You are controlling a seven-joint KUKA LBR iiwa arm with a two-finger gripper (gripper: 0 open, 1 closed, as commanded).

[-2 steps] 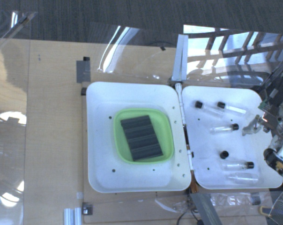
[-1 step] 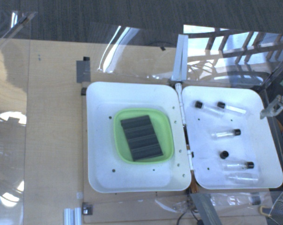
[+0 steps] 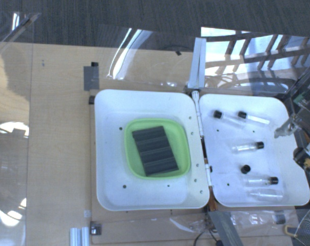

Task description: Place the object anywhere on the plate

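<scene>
Presently, my gripper (image 3: 284, 130) sits over the right-hand edge of the right bin (image 3: 286, 188), near the bin's far-right wall. It is seen partly at the edge of the view and against clutter, so I cannot tell how far open it is, and I see nothing held in it. My arm (image 3: 308, 111) enters from the right, above the bin's upper right corner.

Findings, left bin (image 3: 109, 188): a green plate (image 3: 130, 160) lies roughly at its centre, flat on the white floor. A dark ribbed block (image 3: 155, 150) lies on the plate, wholly within its rim, with its long side running at a slant from upper left to lower right.

Findings, right bin: several small clear vials with black caps lie scattered on the floor, all apart from one another.
- A short vial (image 3: 218, 115) lies near the upper left.
- A longer vial (image 3: 251, 118) lies just to its right.
- A third vial (image 3: 246, 147) lies near the middle, cap to the right.
- A loose black cap (image 3: 245, 169) lies below that.
- A fourth vial (image 3: 263, 180) lies lower right, cap to the right.
- A clear tube (image 3: 265, 192) lies just below the fourth vial, near the front wall.

None of the vials touches my gripper. Both bins rest side by side on the wooden bench (image 3: 52, 152), their inner walls meeting.
</scene>
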